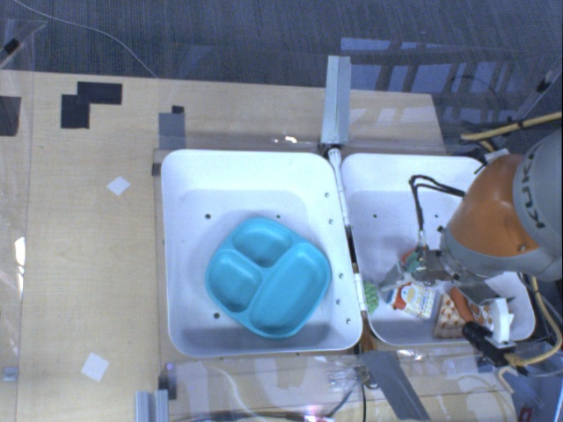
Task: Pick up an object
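Observation:
A blue divided plate [268, 275] lies in the left bin [185, 200], tilted toward the front right corner. In the right bin [387, 192] several small packaged items sit at the front: a white and orange packet [415, 299], a brown and orange packet [450, 315] and a green piece [370, 296] by the left wall. My gripper [420, 265] is low over these items, just above the white and orange packet. The orange wrist band [493, 214] covers most of it.
A black cable [422, 202] loops from the wrist over the right bin. A metal divider post [335, 104] stands behind the gap between the bins. Black tape marks [88, 104] lie on the wooden bench at the far left.

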Tool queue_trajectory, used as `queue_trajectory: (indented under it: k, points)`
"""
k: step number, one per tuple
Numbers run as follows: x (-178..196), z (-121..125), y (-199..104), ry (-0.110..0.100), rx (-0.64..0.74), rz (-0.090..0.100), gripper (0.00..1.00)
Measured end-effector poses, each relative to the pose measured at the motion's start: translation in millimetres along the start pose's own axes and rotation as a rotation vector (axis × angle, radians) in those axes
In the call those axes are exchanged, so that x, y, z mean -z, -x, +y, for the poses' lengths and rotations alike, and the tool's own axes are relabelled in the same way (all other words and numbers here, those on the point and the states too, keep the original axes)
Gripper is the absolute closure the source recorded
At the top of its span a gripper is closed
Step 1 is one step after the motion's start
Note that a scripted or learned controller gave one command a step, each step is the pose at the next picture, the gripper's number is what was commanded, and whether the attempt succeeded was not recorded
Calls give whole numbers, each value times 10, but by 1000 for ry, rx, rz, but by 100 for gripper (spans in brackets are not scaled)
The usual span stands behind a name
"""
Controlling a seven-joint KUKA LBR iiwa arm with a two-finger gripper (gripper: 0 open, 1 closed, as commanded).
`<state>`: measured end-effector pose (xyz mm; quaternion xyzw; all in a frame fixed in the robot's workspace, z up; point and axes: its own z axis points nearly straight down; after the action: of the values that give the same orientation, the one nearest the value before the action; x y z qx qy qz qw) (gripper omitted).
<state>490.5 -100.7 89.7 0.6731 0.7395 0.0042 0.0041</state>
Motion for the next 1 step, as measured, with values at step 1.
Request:
queue_trajectory:
  k: [1]
  points:
    - [122,32,12,10,1,-5,100]
